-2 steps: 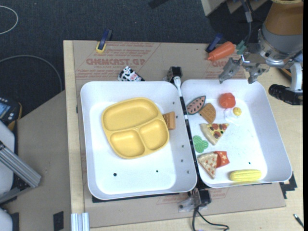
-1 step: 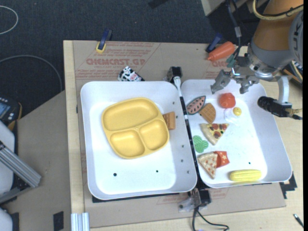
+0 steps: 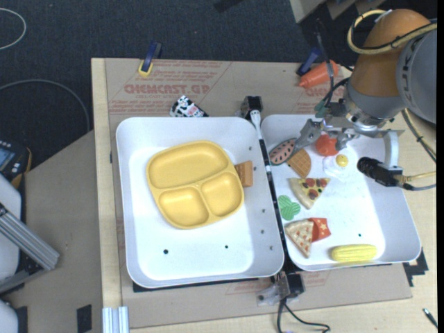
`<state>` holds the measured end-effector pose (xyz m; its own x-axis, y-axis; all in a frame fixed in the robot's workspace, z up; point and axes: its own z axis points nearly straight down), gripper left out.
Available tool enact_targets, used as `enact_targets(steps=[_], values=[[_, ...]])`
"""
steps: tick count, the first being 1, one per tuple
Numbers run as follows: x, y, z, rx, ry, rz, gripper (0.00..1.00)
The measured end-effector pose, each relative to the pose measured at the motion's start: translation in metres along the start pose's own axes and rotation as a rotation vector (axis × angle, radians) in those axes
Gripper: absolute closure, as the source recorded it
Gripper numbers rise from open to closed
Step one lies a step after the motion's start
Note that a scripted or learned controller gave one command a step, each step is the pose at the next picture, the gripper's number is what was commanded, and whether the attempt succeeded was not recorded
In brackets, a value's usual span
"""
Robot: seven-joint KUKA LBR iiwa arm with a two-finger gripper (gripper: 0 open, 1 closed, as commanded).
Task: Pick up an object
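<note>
Toy food [image 3: 310,189] crowds our right bin [image 3: 388,214] on the cardboard-topped surface [image 3: 208,82] over dark carpet. Our end effector [image 3: 326,132] hangs above a red piece [image 3: 326,145]; we cannot tell its grip.

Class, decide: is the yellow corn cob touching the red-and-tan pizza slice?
Apart. The camera view shows bare white bin floor between the corn cob and the pizza slice.

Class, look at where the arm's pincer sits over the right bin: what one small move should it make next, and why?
Probably a short descent. The pincer hovers at the back of the right bin, about over a red tomato-like piece, with a fried-egg toy and a brown cracker close by. Nothing shows between its fingers, so lowering straight onto the red piece seems the likeliest way to grasp something.
</note>
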<state>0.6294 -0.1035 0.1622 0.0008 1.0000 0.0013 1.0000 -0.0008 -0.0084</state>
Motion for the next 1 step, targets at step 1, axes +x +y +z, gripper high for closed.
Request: enact_targets(steps=[1], values=[[-0.0054,-0.0090,0.0513,-0.001,0.000,0.000,0.00]])
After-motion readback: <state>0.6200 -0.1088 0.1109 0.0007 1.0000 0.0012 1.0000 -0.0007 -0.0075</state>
